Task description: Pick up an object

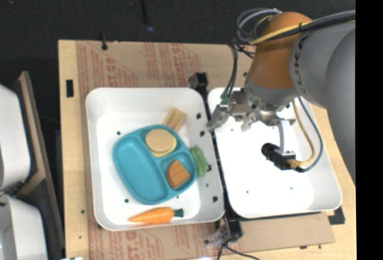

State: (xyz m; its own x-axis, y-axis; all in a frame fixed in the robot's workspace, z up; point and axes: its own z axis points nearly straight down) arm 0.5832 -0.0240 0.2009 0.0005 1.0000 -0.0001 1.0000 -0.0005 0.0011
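Gripper [239,114] hovers right of the blue tray [134,170], its spread impossible to tell. Likely approach step; next it must centre over the carrot [152,215] beside the tray.

Even overhead light keeps the white bins [111,115] bright, shadows soft, surroundings dark, detail slightly grainy.
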